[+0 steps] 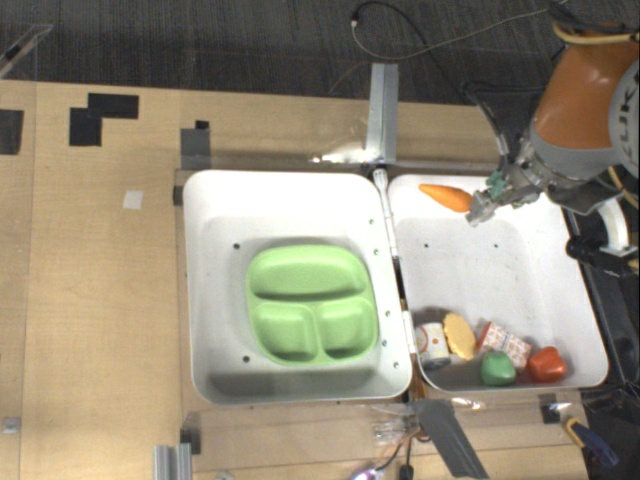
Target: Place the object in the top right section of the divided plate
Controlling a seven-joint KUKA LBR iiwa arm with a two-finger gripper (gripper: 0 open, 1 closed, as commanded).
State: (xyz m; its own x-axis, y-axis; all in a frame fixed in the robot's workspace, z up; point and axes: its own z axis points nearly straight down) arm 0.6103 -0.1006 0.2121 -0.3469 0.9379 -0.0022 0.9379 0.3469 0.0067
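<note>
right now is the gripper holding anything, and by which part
Cannot be told. The gripper sits at the right tip of the carrot, but a grip on it is not visible.

Two white bins (200, 268) are sitting on the worktop (90, 298): one green divided plate (308, 303) is lying in the left; one carrot (446, 198) and five small items (487, 351) are lying in the right.

The scene is being viewed by one fixed camera from above, at a slant and from fairly far, so both bins (300, 193) (set side by side) and the surrounding surface (90, 298) are being taken in.
</note>
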